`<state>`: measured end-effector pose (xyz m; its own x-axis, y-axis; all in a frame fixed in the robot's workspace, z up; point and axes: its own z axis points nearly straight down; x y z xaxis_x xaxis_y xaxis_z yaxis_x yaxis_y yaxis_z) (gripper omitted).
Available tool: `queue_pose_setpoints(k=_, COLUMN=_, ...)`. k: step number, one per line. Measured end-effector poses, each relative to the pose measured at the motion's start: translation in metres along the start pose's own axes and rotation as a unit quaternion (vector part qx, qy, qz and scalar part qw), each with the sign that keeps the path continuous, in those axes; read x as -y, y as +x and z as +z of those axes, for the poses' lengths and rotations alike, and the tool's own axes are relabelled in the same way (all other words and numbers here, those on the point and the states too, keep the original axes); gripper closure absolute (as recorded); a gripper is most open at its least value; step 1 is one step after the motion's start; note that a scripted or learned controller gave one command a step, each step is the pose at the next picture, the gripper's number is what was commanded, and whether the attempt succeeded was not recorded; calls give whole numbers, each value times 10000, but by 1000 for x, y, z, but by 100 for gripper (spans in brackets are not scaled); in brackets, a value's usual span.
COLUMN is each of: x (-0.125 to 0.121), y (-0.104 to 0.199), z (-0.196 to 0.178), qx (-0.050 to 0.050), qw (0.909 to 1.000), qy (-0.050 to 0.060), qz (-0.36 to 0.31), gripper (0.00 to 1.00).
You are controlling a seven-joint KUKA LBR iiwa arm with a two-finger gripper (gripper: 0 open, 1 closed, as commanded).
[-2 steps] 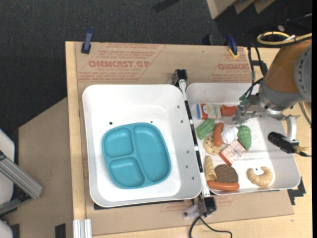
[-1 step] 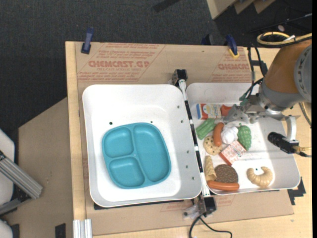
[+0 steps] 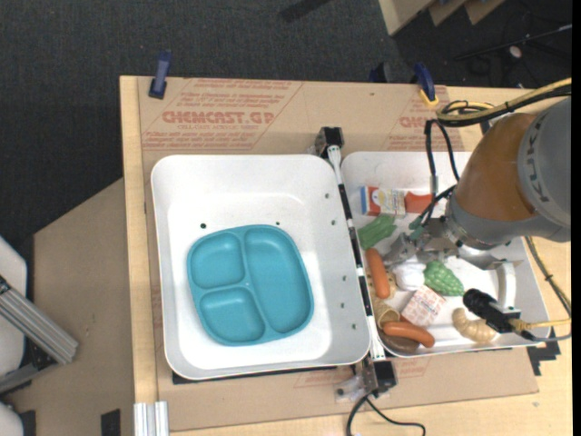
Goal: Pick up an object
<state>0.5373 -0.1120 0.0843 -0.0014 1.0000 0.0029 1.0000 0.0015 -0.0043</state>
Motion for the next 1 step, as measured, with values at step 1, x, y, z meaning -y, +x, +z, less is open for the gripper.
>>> queue_pose_setpoints(k=1, x=-3, y=-3, z=-11, qx=17, qw=10000, qy=-34, qz=17, gripper=100)
